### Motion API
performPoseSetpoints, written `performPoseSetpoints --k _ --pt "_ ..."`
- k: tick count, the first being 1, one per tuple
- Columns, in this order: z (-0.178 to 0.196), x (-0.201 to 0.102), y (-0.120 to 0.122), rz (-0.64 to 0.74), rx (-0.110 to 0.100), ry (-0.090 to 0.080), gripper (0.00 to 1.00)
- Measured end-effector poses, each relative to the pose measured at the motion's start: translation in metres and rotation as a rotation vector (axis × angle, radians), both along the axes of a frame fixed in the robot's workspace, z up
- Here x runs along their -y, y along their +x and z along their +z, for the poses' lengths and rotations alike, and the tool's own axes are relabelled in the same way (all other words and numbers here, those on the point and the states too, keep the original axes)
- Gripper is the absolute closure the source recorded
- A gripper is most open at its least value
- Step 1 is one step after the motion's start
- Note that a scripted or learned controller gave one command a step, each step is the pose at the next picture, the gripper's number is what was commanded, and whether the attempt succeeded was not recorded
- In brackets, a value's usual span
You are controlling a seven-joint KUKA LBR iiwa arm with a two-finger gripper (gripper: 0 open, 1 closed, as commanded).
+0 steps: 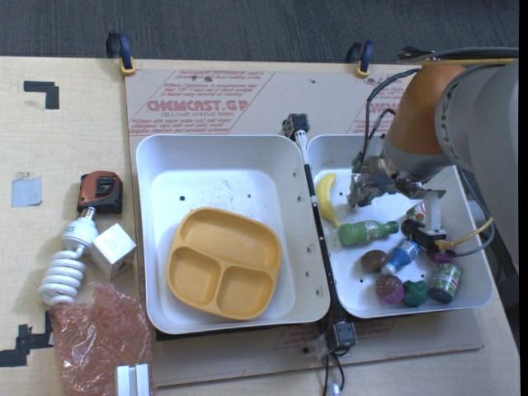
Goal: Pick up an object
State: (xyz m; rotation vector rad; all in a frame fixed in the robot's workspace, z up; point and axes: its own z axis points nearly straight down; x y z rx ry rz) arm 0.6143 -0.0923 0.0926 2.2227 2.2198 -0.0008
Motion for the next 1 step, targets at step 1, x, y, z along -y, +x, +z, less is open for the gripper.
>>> performPoseSetpoints --k 1 --pt "0.0004 0.1033 0.0289 0.002 0.001 -0.001 0.00"
